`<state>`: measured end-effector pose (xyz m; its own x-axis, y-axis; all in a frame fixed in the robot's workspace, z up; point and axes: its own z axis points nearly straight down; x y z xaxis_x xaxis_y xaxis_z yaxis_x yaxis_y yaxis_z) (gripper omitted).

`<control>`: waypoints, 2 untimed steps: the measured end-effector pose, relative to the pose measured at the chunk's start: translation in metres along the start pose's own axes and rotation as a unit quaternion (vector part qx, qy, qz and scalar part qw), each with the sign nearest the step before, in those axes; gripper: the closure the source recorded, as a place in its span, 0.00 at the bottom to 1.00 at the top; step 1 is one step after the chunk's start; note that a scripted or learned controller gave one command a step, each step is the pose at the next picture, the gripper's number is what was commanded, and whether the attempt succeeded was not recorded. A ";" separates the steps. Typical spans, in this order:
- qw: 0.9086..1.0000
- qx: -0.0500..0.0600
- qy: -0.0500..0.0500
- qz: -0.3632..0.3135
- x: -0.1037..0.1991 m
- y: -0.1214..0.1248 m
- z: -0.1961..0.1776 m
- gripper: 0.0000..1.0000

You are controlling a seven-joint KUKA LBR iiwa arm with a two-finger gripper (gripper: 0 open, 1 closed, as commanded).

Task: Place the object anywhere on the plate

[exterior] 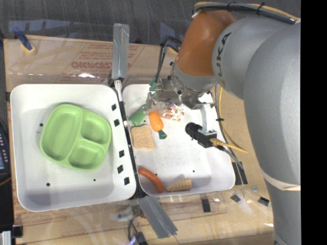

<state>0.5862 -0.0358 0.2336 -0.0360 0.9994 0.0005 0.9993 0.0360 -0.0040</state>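
Note:
A light green divided plate [76, 136] lies in the left bin [25, 188]. My gripper [157, 100] hangs low over the back left part of the right bin [219, 172]. Just below it in the view lies an orange toy carrot [155, 121] with a green tip. I cannot tell whether the gripper touches the carrot. A green toy piece [137, 117] rests against the bin's left wall beside the carrot. A pink and white item [175, 113] sits partly hidden under the wrist.
A toast slice [143, 137] lies in front of the carrot. A red sausage [151, 179] and a waffle cone [179, 186] rest at the right bin's front wall. A black part with a yellow cable [199, 134] hangs off the arm. The divider [122, 137] separates the bins.

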 end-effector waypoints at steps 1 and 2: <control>1.000 0.001 0.000 -0.025 0.079 0.009 0.021 1.00; 1.000 0.001 0.000 -0.025 0.078 0.009 0.021 0.00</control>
